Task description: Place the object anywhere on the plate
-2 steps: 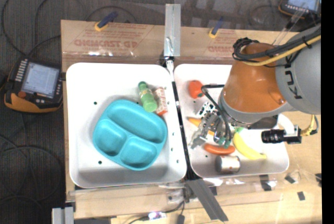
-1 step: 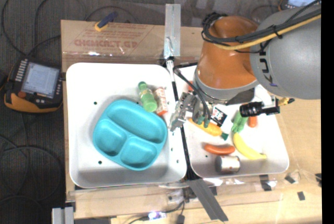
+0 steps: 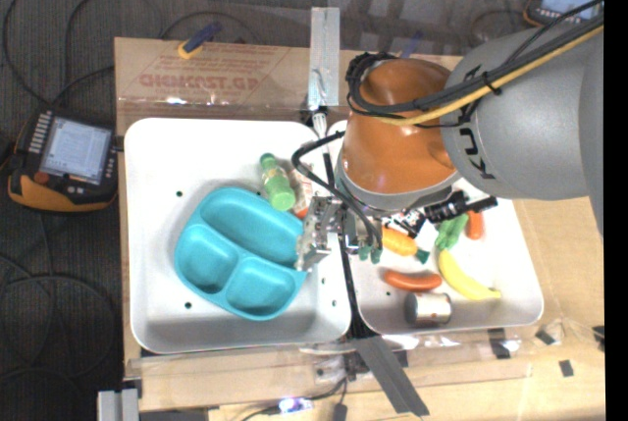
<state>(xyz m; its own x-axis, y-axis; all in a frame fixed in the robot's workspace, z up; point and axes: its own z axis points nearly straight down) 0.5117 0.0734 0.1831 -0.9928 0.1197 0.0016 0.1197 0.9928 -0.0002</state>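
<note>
The plate (image 3: 240, 257), a teal dish with three compartments, lies tilted in the left bin (image 3: 157, 311), and everything else is placed against it. The gripper (image 3: 324, 235) hangs just off the plate's right edge, over the divide between the two bins; metal parts show under the orange band, but whether they are spread or closed, or carry anything, cannot be told from this slant. Which piece counts as the object is also uncertain: the likeliest is the green bottle-like item (image 3: 277, 182) touching the plate's upper right rim, with a small orange-red scrap (image 3: 301, 208) just beside it. The arm probably stands here because it is working at the plate's near edge. All three compartments of the plate look bare. To the right of the plate, the right bin (image 3: 520, 306) holds a carrot (image 3: 405, 241), a red sausage-like piece (image 3: 414, 280), a banana (image 3: 464, 278), a metal can (image 3: 430, 308), a green piece (image 3: 450, 231) and a small red one (image 3: 475, 225).
</note>
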